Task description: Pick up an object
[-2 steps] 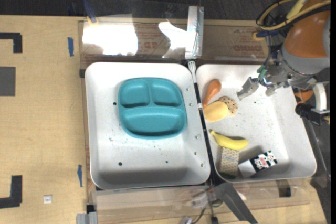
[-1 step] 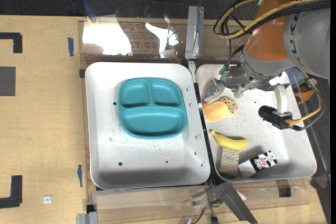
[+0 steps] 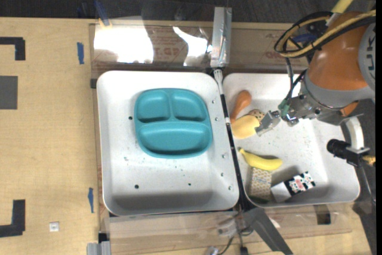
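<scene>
Inventory, bench seen from above:

1. Left bin (image 3: pixel 113 146), centre of frame: white, shallow. Holds a teal divided plate (image 3: pixel 173 122), three compartments, nothing in them; lies flat, upper-middle of bin.
2. Right bin (image 3: pixel 334 185), right of centre: white, holds the loose items, all crowded toward its left wall, prob. just where they settled.
 - orange carrot-like piece (image 3: pixel 241 102), upper left of bin, tilted.
 - pale yellow rounded item (image 3: pixel 243 126), just below carrot, touching it; a small speckled bit sits at its right end.
 - banana (image 3: pixel 261 159), lower, lying flat, curve up.
 - patterned packet (image 3: pixel 258 183), just under banana, near bin's bottom edge.
 - small black/white box (image 3: pixel 296 184), right of packet.
3. Arm (image 3: pixel 334 68), upper right of frame, orange band, cables looped above it. Reaches left and down into right bin.
4. Gripper (image 3: pixel 270 121): low, tip right beside the yellow item's right end, poss. touching. Jaw state: cannot tell, too small and blurred.

Judgement: yellow item looks the likely target, since gripper is aimed at it; no grasp evident, nothing lifted.
</scene>
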Robot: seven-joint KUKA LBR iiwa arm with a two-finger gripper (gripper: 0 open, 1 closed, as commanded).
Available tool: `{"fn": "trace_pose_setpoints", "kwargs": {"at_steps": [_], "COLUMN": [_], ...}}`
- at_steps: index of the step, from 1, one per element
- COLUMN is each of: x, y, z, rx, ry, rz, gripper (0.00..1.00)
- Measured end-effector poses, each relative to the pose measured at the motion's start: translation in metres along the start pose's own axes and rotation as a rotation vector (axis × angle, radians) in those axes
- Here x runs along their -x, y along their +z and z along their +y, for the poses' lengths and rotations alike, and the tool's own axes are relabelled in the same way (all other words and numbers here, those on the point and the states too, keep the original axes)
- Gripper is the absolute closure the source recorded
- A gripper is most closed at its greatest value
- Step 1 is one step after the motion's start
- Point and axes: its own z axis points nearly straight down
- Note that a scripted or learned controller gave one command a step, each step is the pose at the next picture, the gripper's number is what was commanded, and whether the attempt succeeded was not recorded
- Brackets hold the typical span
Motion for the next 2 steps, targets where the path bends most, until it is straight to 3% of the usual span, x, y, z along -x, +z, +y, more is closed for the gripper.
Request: {"fn": "trace_pose_setpoints", "kwargs": {"at_steps": [1,2], "x": [-0.038,-0.037], "y": [0.001,-0.009], "z": [-0.035,-0.034], "rx": [0.000,0.003], "ry": [0.040,0.040], "rz": [0.002,0.001], "gripper": [0.00,1.00]}}
